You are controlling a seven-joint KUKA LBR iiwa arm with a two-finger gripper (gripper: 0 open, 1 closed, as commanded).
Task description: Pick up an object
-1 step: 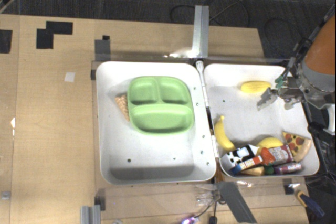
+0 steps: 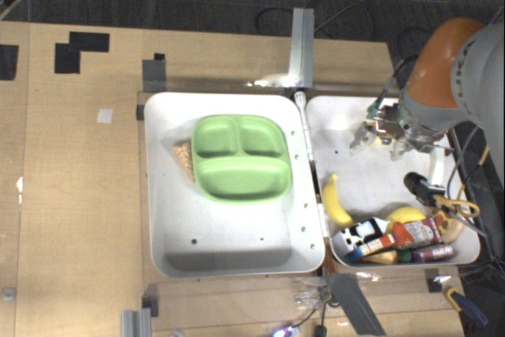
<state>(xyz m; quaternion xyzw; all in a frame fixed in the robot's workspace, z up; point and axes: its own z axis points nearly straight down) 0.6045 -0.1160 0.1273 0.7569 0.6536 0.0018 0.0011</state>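
Curving yellow banana (image 2: 338,205), lying in right bin (image 2: 339,118)

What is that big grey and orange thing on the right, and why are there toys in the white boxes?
That grey and orange thing is a robot arm. At its end sits a gripper, a small claw for picking things up. The one camera hangs above the bench and looks down at a slant. You see two shallow white bins side by side. The left bin holds a green tray with three sections, and something tan and bumpy peeks out beside it. The right bin holds a banana and a pile of small colourful things in its near corner. The gripper hangs over the bare far part of that bin, and I see nothing in it.
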